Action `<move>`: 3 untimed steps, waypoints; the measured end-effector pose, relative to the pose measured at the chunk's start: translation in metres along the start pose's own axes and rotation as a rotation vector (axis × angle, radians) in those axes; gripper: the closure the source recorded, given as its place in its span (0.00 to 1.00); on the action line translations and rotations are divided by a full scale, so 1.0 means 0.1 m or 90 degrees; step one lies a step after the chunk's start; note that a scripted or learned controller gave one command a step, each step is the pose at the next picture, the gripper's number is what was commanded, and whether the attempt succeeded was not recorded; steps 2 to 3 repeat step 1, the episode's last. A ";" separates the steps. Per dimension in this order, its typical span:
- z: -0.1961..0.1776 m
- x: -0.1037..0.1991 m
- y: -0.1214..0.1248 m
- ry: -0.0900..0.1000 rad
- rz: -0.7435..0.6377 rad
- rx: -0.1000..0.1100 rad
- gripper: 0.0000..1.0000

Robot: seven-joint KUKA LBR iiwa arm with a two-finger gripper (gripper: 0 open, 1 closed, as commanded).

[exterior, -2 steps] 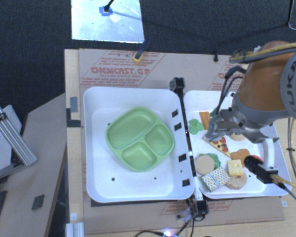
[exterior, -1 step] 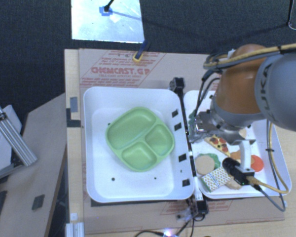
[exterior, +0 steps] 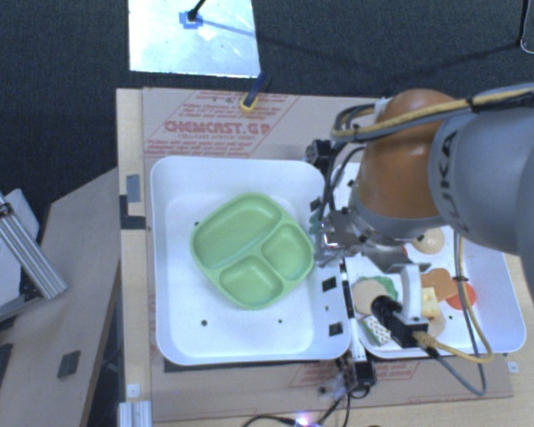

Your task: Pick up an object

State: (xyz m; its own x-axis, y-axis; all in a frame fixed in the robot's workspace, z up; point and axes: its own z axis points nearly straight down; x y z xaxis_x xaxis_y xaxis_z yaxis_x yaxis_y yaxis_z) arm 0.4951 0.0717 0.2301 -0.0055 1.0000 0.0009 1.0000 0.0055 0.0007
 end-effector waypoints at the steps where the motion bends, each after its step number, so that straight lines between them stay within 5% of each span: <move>1: 0.15 -0.09 0.00 -0.001 0.003 0.000 1.00; 3: 0.15 -0.09 0.00 -0.001 0.003 0.000 1.00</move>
